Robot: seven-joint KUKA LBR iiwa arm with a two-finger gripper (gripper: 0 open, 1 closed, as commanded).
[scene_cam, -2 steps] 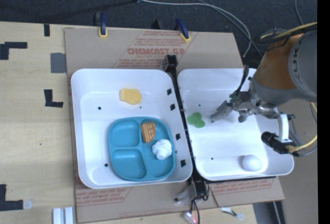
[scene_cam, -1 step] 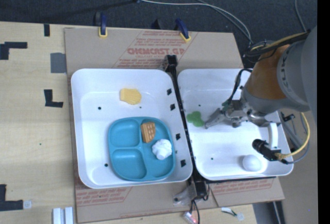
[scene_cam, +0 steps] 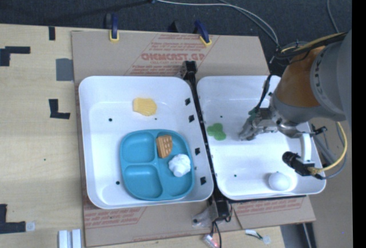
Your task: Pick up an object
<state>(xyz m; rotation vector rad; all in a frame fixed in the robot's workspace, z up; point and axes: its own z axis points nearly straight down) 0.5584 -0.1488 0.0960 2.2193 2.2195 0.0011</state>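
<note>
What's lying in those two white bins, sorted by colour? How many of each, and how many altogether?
Blue: 1, the divided tray
Yellow: 1, the lump in the left bin
Brown: 1, the waffle-like piece on the tray
White: 2, the crumpled bit on the tray and the ball in the right bin
Green: 1, the small piece in the right bin
Total: 6

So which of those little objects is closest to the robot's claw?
The green piece in the right bin, just left of the gripper. The white ball lies farther off; the rest sit in the left bin.
</note>
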